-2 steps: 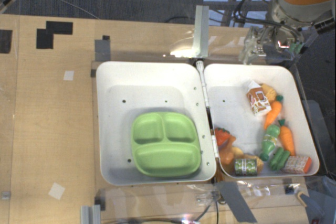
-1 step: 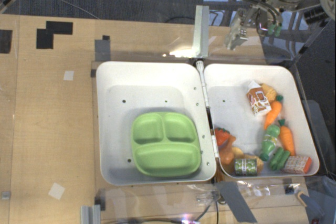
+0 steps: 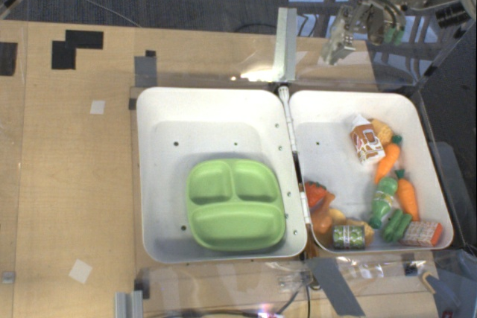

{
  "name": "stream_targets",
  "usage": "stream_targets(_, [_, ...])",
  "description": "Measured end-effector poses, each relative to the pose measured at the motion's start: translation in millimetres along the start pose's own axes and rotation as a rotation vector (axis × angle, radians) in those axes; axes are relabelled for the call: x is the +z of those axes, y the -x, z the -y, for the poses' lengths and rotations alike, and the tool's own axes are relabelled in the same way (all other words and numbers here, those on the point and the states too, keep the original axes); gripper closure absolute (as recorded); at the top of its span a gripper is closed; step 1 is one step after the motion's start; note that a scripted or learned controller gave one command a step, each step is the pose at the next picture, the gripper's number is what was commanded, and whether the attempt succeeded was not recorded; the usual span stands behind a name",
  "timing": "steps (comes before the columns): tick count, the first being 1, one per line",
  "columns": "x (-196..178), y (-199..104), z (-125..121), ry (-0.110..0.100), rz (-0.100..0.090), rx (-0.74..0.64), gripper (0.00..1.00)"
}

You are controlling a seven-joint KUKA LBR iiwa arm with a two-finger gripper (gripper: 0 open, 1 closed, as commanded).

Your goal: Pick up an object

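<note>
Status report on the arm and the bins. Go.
Gripper up above the right bin's far edge, holding nothing. Toy food heaped along that bin's right and near sides. Green tray in left bin. Nothing in the way.

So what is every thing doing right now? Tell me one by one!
green tray: flat in the left bin, nothing on it.
green can: lying on its side in the right bin.
carrot: lying among the toy food.
gripper: up above the bins, holding nothing.

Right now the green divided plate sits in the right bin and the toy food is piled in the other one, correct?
Not quite. The camera view shows the green divided plate in the left bin; the toy food is piled in the other one, the right bin.
</note>
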State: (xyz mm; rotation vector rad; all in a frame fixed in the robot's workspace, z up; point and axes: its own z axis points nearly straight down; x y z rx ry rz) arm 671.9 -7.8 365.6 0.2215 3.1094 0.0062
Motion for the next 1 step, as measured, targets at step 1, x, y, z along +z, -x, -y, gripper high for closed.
stream_targets(1, [-13.5, 1.8, -1.4, 0.002, 0.011, -0.002, 1.0])
